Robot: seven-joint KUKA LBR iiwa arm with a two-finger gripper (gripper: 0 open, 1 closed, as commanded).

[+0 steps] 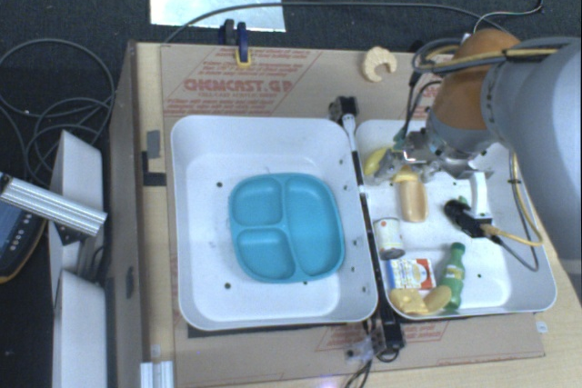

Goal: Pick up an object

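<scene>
Two bins | pincer [406, 161] low in right bin [527, 286], beside hot dog [412, 197] | pincer state: cannot tell

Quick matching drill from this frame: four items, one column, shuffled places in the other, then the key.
Things:
1. blue divided plate
2. green bottle
3. small can
4. croissant-shaped piece

Places:
A. on the cardboard beyond the bins
B. middle of the left bin
C. right bin, near front, beside a yellow piece
D. right bin, close to the divider between the bins

Pairs: 1-B, 2-C, 3-D, 4-A
</scene>
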